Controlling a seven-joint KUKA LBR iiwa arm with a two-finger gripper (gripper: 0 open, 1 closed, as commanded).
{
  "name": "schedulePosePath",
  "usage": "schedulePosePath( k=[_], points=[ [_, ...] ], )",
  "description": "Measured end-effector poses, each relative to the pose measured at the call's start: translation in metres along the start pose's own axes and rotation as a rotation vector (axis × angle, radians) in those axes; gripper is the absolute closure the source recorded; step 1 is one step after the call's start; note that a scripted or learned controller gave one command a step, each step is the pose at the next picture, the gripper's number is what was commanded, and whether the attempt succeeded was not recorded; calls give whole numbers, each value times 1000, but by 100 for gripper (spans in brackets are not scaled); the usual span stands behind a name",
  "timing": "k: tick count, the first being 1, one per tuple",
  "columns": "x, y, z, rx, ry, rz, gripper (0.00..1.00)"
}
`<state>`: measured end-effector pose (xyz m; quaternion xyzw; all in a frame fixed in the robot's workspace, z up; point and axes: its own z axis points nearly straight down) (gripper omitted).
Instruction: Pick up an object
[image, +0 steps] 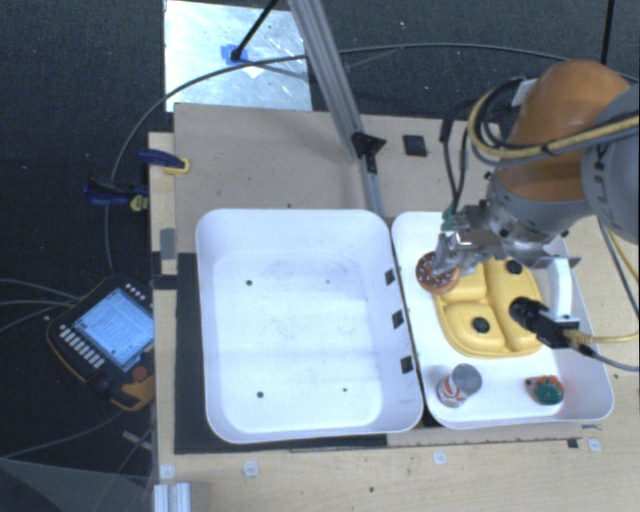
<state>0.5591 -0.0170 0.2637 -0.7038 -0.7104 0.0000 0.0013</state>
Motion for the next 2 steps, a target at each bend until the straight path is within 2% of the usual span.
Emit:
schedulePosePath(
  k=[2],
  points=[
    [114,-23,24,-1,1,-1,100]
  ],
)
